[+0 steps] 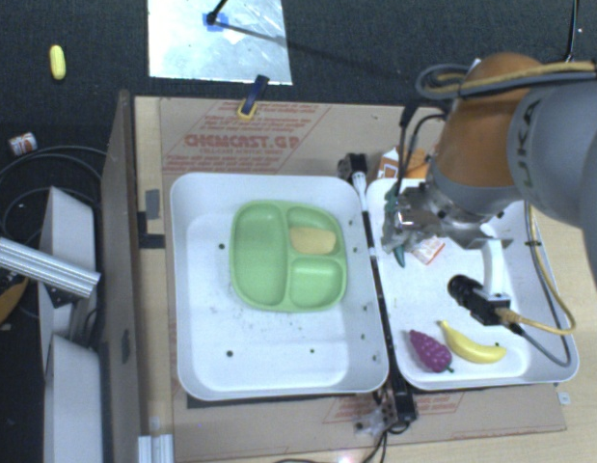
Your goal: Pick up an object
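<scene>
Two white bins sit side by side: the left bin [206, 355] has a green divided plate [286, 257] with a yellow piece [312, 240] in one section. Over in the right bin [544, 365], a banana [472, 345] and purple grapes [429, 351] sit near the front edge. Gripper [402, 228] hangs low at that bin's back left, can't tell if it's spread or pinched.

A green divided plate [286, 257] sits in the white left bin [206, 355]. At lower right lie a yellow banana [472, 347] and purple grapes [429, 351].
</scene>
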### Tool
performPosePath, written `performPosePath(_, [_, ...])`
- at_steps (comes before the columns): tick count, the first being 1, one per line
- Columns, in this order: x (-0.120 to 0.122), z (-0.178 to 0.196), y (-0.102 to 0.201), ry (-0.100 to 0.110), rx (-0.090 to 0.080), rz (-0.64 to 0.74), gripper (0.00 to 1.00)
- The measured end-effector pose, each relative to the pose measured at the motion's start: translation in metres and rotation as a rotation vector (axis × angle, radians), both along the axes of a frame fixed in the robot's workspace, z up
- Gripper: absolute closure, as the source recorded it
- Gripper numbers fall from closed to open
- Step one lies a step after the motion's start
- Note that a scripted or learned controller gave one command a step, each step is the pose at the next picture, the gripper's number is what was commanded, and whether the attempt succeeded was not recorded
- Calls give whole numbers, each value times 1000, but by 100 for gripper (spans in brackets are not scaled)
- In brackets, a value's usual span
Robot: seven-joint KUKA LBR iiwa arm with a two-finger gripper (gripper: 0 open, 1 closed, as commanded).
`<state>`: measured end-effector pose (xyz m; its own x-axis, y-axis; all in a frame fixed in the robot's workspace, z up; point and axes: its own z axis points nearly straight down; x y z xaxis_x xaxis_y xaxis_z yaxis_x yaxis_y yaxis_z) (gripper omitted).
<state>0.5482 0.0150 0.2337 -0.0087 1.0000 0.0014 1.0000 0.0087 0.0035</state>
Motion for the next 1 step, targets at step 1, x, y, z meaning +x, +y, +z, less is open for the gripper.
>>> performPosePath(1, [19,-6,-6,0,-2,-3,100])
